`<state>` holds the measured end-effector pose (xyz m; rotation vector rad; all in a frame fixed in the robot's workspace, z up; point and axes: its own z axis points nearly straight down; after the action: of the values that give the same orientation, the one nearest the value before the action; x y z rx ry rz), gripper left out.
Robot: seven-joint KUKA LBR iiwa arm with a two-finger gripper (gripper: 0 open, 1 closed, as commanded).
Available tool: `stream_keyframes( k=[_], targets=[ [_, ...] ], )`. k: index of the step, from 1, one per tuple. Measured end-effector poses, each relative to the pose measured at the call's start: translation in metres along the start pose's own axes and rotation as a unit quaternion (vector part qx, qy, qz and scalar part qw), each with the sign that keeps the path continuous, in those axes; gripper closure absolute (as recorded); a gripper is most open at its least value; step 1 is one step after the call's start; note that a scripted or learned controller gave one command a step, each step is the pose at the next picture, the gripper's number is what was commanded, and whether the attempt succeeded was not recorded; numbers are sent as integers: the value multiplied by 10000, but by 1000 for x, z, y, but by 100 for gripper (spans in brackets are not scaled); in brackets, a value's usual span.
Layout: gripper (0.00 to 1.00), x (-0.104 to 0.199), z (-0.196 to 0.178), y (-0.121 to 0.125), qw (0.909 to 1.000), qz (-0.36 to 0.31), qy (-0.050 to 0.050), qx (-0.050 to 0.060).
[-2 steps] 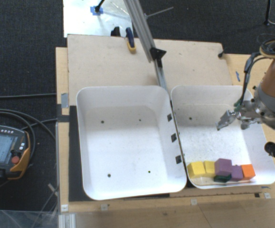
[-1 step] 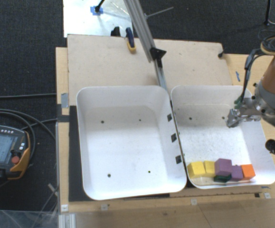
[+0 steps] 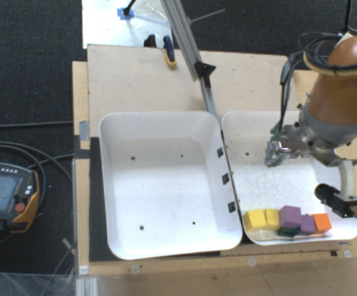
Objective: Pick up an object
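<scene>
While blocks [image 3: 287, 220] crowd the right bin's [image 3: 252, 134] near edge, the hand [image 3: 275, 155] (grip unclear) hangs above.

arm [image 3: 341, 85]: cut by right edge | pendant [image 3: 5, 196]: cut left

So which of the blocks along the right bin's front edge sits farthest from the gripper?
The yellow block at the left end of the row, nearest the divider between the bins; the orange block is at the opposite end.
</scene>
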<state>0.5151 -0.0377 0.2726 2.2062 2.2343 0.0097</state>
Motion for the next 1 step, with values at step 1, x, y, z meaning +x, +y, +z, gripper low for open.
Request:
stream_keyframes(
  k=[1],
  targets=[
    [0,-4,2,-1,10000,42,-15,13]
  ],
)
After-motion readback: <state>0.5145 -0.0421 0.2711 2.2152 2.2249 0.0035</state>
